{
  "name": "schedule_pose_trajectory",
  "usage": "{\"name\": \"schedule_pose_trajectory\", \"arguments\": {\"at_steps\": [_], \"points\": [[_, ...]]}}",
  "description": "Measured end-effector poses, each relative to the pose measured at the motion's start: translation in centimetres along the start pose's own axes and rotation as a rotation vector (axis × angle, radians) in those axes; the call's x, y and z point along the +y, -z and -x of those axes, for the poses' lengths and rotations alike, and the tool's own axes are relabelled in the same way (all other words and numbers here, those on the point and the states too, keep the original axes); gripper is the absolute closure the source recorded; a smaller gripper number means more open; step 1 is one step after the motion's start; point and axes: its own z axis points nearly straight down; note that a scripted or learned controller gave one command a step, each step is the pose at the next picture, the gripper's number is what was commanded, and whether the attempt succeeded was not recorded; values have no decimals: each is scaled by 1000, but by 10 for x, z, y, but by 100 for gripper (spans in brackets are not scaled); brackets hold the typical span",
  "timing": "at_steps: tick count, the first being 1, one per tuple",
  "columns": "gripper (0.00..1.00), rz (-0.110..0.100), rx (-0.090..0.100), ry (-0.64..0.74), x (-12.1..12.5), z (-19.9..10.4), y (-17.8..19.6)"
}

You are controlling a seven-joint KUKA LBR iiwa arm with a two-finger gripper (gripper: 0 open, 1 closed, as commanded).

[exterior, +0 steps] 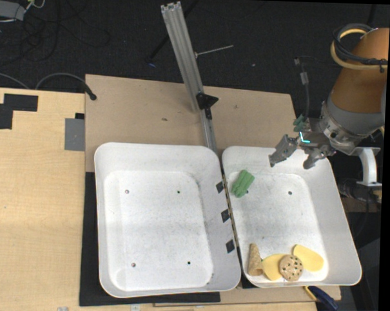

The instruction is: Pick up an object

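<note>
Approaching | gripper (295, 155) hung spread and holding nothing over right bin (338, 200) at 12 o'clock | green block (243, 183) lay at 10 o'clock, near divider | next: shift toward 9, descend, close on it

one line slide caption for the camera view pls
KUKA arm's open gripper hovers over the right bin's far edge, nothing held; green block and yellow pieces lie inside.

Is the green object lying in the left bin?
No, the green object lies in the right bin, close to its left wall, while the pincer hangs open above that bin's far edge.
</note>
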Motion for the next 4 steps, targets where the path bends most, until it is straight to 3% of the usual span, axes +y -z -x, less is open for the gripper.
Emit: {"name": "schedule_pose_trajectory", "arguments": {"at_steps": [1, 4], "points": [[0, 4, -1, 0, 1, 0, 2], [0, -3, 1, -2, -8, 8, -159]]}}
